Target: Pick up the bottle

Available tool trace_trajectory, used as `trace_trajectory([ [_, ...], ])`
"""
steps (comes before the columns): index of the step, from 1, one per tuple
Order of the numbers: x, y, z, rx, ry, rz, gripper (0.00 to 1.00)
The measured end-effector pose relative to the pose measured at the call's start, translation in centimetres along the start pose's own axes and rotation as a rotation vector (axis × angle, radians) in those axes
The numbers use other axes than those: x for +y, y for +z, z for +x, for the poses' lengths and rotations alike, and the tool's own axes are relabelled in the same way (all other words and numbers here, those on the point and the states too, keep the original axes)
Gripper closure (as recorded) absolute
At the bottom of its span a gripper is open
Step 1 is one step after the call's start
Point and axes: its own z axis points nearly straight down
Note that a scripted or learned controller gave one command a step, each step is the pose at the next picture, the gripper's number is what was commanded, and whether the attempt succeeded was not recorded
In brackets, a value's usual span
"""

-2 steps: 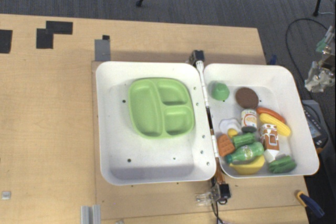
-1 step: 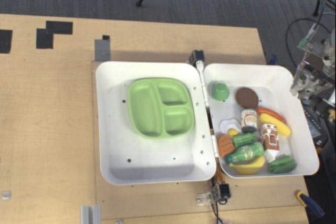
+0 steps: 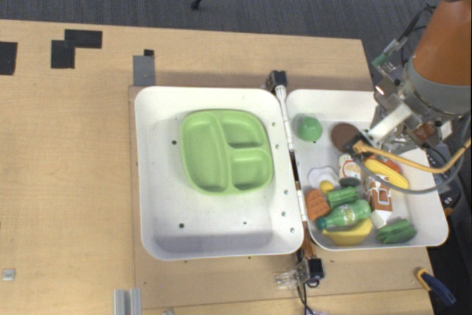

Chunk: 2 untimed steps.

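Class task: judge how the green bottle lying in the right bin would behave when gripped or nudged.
The green bottle lies on its side, so it would probably roll. It looks like light toy plastic, perhaps slippery. It rests against a yellow banana, which may shift too.

Two white bins sit side by side: the left bin (image 3: 158, 232) holds one green divided plate (image 3: 225, 151). The right bin (image 3: 435, 229) holds one green bottle (image 3: 345, 215), one green ball (image 3: 309, 129), two bananas and a heap of small toys too tangled to count.
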Motion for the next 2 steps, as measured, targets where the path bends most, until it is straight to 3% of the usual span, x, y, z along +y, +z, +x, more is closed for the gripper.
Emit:
trace_trajectory([
  [1,-1.0,6.4,-0.6,-0.001,-0.295,0.0,1.0],
  [2,9.2,-1.5,-5.1,0.0,-0.25,-0.004,1.0],
])
